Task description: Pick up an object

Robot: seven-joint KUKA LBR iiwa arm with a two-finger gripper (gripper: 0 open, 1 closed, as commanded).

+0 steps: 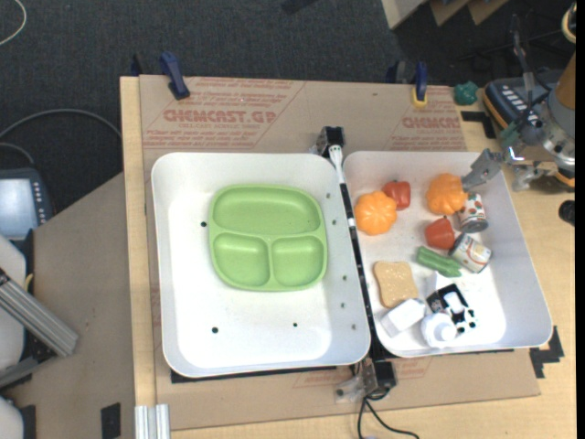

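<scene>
I hang over the far right corner of the right bin (512, 245), my gripper (482, 168) tipped down toward the toys, and from this slant I cannot tell how wide my jaws stand or whether anything sits between them; nothing is plainly in them. The left bin (174, 245) bears a green tray (270, 236), so every likely target is crowded into my bin. I judge I have been brought in low at this corner because the nearest pieces lie just under me. The orange fruit (444, 193) lies just left of my tip, close enough that it may be touching, and a small can (473, 214) lies just nearer than it. A second orange (376, 213) and a red piece (397, 193) lie farther left. Nearer still are a green pod (439, 262), a toast slice (396, 283) and a white bottle (439, 329), all well apart from me.
</scene>
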